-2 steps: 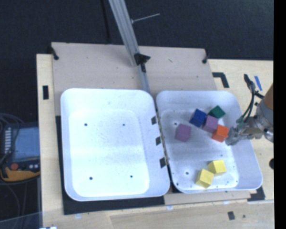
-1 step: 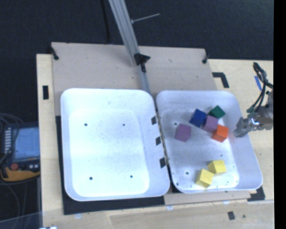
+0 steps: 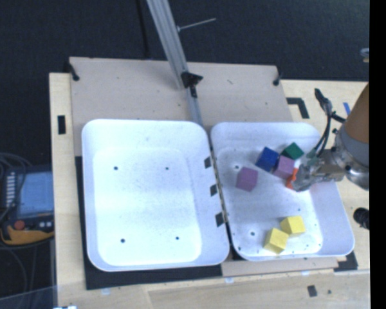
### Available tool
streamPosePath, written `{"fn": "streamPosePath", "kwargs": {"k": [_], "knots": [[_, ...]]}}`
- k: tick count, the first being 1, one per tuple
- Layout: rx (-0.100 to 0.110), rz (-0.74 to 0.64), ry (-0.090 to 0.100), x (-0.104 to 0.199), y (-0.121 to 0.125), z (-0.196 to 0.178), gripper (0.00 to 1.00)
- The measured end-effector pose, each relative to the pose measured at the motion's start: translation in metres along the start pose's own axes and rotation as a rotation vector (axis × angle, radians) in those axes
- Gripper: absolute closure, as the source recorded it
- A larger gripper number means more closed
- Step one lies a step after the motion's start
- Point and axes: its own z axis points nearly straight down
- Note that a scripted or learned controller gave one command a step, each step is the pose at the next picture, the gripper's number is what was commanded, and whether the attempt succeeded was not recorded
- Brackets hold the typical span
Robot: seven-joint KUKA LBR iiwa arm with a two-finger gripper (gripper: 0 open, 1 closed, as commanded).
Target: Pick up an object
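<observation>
Yellow blocks (image 3: 285,232) two, purple blocks (image 3: 265,172) two

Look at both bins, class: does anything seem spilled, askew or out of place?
Nothing stands out. All the blocks sit inside the right bin: blue, green, two purple and two yellow. The end effector is low beside the upper cluster.
</observation>
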Motion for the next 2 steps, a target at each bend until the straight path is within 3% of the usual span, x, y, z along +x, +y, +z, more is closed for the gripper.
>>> {"fn": "streamPosePath", "kwargs": {"k": [2], "knots": [[0.001, -0.002, 0.001, 0.116, 0.008, 0.011, 1.00]]}}
